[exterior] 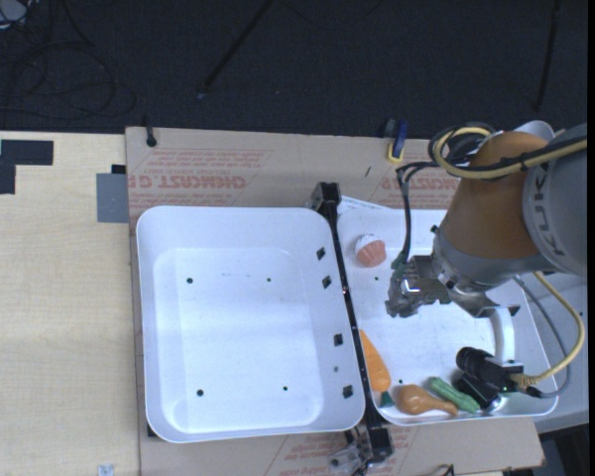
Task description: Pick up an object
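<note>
Since we hang our two-finger gripper (409, 296) over bare floor in the right shallow white bin (438, 357) — its grip unreadable — the orange plastic carrot (376, 363) and round pink-and-white toy (369, 250) lie apart, ungrasped.

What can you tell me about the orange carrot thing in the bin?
The orange carrot looks like a smooth plastic toy, long and tapered, its thin tip pointing up the picture. It lies flat on the floor of the right bin, tight against the wall shared with the left bin. Its thick lower end sits close to a tan pear-shaped toy; whether they touch is unclear.
</note>
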You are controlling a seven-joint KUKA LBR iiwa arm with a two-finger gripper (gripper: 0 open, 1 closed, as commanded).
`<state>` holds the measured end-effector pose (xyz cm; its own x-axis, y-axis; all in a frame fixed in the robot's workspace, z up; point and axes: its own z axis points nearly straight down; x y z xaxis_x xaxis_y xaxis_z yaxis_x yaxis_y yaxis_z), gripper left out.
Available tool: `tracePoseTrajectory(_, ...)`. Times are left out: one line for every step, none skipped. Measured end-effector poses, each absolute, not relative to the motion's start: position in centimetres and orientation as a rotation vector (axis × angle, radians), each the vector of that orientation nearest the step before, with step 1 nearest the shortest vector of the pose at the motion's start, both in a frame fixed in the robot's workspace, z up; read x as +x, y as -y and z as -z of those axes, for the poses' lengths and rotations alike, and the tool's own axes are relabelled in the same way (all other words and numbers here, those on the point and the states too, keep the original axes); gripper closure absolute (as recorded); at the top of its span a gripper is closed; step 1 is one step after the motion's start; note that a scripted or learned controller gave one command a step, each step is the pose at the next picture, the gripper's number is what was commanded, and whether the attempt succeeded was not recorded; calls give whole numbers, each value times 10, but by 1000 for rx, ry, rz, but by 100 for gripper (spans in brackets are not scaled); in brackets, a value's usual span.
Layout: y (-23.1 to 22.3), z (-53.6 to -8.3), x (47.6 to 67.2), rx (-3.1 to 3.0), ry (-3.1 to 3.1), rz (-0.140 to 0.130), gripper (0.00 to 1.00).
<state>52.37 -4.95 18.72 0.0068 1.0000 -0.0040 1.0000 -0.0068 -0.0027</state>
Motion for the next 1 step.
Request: tracePoseTrajectory(-8, -187, 559, 2218, -2229, 0, 100)
